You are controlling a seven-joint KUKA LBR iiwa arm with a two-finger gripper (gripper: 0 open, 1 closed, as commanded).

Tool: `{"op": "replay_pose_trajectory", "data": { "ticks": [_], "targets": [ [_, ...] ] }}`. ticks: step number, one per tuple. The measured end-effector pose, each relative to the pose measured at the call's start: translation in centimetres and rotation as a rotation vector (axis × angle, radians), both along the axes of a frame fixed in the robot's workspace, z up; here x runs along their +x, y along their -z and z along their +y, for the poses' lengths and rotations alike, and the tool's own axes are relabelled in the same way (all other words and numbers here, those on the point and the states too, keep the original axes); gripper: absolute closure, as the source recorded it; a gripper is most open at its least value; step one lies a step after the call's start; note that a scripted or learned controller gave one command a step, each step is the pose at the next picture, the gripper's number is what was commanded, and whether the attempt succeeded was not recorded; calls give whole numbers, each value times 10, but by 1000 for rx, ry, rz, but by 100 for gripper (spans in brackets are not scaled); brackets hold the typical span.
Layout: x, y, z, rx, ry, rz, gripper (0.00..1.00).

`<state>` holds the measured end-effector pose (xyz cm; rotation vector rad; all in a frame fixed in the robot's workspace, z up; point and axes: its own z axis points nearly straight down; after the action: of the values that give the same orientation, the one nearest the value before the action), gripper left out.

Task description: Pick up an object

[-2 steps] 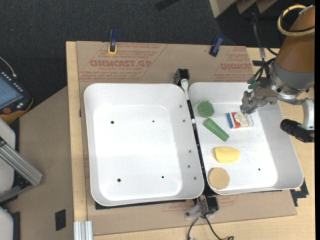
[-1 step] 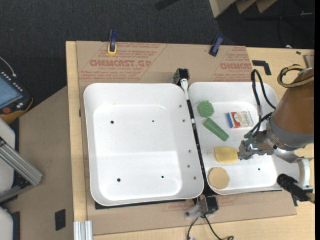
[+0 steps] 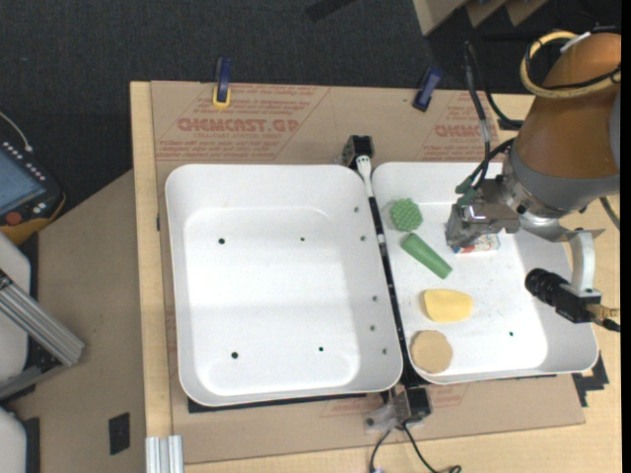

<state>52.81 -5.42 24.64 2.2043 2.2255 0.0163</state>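
The right bin [image 3: 552, 348] holds several small things. A green knobbly piece [image 3: 405, 214] lies near its far left corner, and a green elongated block [image 3: 426, 254] lies slantwise just below it. Toward the front lie a yellow lump [image 3: 448, 305] and a tan round disc [image 3: 431, 351]. My gripper [image 3: 467, 236] hangs low over the middle of this bin, right of the green block. A small red and white thing [image 3: 481, 249] peeks out from beneath it. I see nothing between the fingers from this angle.
The left bin [image 3: 197, 264] stands beside the right one, and a black divider strip [image 3: 380, 254] runs between them. Both rest on a cardboard sheet [image 3: 256, 116] held by clamps at the back. The arm's grey and orange body [image 3: 572, 116] looms over the right bin's far right.
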Motion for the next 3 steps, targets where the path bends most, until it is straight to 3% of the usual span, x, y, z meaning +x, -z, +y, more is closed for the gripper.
{"op": "replay_pose_trajectory", "data": {
  "ticks": [1, 2, 3],
  "targets": [
    [-17, -25, 55, 0, 3, 10, 100],
    [-26, -130, 92, 2, 4, 1, 100],
    [-45, -195, 143, 3, 3, 5, 100]
  ]
}}
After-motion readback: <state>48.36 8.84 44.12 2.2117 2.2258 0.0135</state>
